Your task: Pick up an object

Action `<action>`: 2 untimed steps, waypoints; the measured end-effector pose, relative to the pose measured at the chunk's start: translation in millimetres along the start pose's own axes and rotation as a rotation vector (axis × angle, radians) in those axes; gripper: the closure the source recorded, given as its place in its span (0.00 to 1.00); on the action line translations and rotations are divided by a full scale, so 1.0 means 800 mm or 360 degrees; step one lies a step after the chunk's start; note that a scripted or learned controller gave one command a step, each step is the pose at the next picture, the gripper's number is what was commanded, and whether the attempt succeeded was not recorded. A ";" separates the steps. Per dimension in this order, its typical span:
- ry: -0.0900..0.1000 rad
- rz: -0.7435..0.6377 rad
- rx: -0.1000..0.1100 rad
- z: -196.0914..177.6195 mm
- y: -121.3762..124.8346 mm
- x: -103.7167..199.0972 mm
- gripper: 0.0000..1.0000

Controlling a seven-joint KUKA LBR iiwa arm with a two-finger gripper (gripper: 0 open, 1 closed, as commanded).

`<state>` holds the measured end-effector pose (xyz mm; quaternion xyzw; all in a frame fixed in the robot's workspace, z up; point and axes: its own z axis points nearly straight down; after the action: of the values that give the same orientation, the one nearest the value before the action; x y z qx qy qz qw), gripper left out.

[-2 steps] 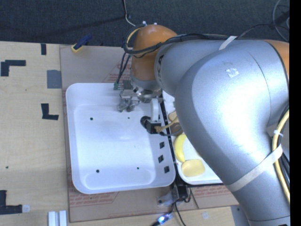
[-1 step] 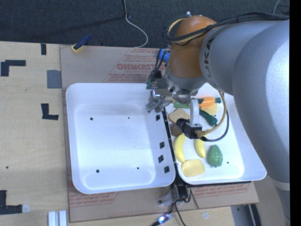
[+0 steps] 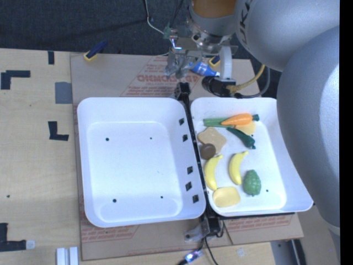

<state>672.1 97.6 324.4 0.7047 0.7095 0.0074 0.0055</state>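
The right bin (image 3: 276, 148) holds several toy foods. An orange carrot (image 3: 237, 119) with a green top lies at the back, above a dark green pod (image 3: 243, 137) and a pale yellow piece (image 3: 249, 128). A tan slice (image 3: 213, 139) and a brown lump (image 3: 207, 150) sit by the left wall. Two yellow bananas (image 3: 212, 171) (image 3: 237, 167) lie mid-bin, with a green bumpy fruit (image 3: 251, 183) and a yellow lump (image 3: 226, 196) at the front. My gripper (image 3: 179, 66) hangs under the orange wrist band, beyond the far rim where the bins meet, and nothing is visible in it.
The left bin (image 3: 88, 148) sits beside the right one, joined along a black clipped seam (image 3: 190, 148). The grey arm (image 3: 309, 93) covers the right side and overhangs the right bin's edge. A blue and yellow tool (image 3: 95, 49) lies on the bench at the back.
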 end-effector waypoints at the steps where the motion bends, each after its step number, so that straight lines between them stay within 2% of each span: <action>1: 0.0003 0.0000 0.0000 -0.277 0.000 0.070 1.00; 2: -0.0010 0.0004 0.0056 -0.083 -0.004 0.117 1.00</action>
<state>666.7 191.1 391.0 0.7055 0.7087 -0.0073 -0.0047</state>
